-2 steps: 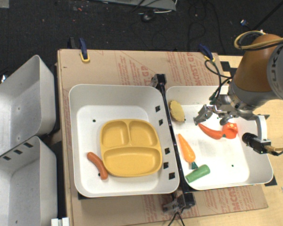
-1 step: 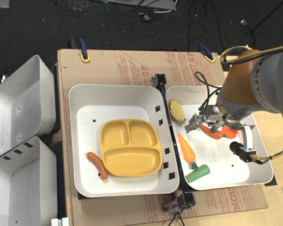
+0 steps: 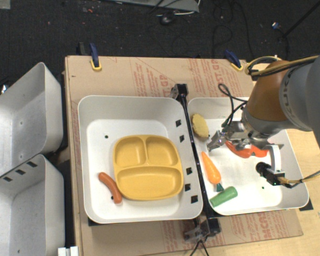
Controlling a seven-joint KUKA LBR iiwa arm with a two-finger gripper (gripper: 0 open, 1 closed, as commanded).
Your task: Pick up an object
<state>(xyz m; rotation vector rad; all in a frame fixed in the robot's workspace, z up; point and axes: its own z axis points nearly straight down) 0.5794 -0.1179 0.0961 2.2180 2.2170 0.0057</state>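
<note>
My gripper hangs low over the middle of the right bin, with the grey arm and its orange band reaching in from the right. An orange-red object lies right beside and partly under the gripper's lower right side, and the view does not show it held. A carrot lies just below left of the gripper. A pale yellow potato-like piece sits up and to the left, by the bin's left wall. A green cucumber-like piece rests near the front edge.
The left bin holds a yellow divided plate and a brown-red sausage at its front left. A black divider runs between the bins. Two grey tubs stand off the bench at the left.
</note>
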